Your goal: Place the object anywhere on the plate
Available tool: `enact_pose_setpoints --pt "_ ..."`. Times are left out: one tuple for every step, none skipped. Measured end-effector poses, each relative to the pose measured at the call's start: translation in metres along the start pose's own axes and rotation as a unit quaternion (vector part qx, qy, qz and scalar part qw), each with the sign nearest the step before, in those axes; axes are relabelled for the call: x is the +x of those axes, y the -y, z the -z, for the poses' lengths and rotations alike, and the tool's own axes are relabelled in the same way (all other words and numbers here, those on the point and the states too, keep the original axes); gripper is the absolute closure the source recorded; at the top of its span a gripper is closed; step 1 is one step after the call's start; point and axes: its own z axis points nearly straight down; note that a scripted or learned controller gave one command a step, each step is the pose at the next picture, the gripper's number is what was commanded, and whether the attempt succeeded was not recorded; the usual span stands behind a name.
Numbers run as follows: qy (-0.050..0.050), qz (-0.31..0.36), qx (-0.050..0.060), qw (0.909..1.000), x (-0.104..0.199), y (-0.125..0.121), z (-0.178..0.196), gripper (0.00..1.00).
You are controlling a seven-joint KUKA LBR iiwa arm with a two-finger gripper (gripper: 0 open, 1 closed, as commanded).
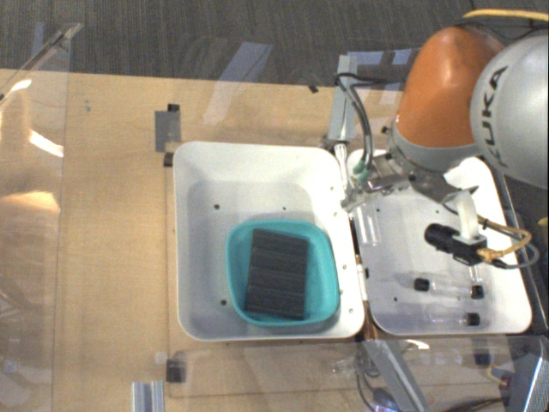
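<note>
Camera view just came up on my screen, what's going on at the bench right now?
The arm reaches in from the right and hangs over the right bin. Its end effector sits near the divide between the two bins; I can't tell whether it holds anything. In the left bin, a teal plate already carries a dark ridged block, lying flat near its middle. A few small clear tubes lie in the right bin.

Grey arm (515,110) — orange band (442,80) — KUKA lettering (495,118).

arm (480,84) cut off at right edge, covering right bin's (403,307) far part
</note>
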Motion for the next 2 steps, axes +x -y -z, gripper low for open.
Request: enact_pose_setpoints --pt "-0.001 0.057 0.001 0.9984 0.0754 -0.0149 -0.0571 1.00" --pt "-0.001 0.056 0.001 0.9984 0.0748 -0.0150 -0.0568 0.00"
